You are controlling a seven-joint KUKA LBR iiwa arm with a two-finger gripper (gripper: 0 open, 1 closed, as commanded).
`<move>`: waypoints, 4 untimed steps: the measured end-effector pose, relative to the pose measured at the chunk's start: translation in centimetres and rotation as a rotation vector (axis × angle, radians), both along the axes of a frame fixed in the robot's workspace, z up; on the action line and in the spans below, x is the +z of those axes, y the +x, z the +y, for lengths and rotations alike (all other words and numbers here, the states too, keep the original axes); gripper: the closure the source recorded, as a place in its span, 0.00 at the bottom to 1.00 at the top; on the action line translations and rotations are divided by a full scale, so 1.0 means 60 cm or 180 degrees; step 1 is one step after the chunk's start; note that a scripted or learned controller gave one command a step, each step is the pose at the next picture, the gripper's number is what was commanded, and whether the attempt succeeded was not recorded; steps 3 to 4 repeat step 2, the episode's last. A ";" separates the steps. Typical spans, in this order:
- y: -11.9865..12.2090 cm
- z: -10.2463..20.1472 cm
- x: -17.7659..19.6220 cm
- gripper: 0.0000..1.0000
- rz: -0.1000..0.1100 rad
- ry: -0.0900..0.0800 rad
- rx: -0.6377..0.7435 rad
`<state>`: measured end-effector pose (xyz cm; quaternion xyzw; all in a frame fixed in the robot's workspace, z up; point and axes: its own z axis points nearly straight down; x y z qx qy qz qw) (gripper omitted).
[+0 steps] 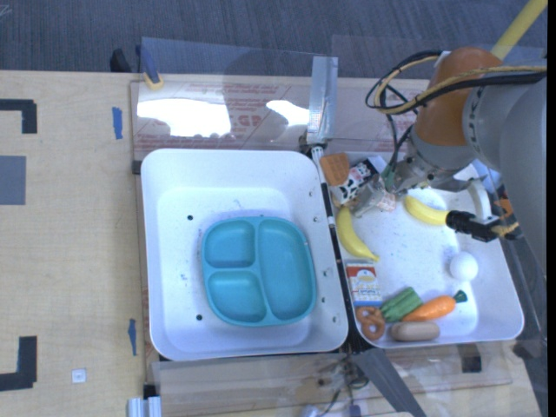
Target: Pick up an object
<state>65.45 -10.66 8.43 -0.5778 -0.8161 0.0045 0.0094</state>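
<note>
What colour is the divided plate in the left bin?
Turquoise blue divided plastic plate; the camera view shows it clearly.

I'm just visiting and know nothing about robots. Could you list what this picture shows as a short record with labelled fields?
left bin: holds a blue divided plate
right bin: holds toy food
bananas: one banana by the divider, a second banana further right
near edge: carrot, green vegetable, sausage, pretzel, small carton
white ball: right side of the bin
arm: reaches in from the right
gripper: low over the right bin's far end, near a black-and-white toy
</note>
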 end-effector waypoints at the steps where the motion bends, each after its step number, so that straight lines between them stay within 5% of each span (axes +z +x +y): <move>1: -0.004 -0.001 0.009 1.00 0.0042 -0.0006 0.0016; 2: 0.013 0.111 0.171 1.00 -0.0082 -0.0011 -0.0015; 4: 0.013 0.111 0.171 1.00 -0.0082 -0.0011 -0.0015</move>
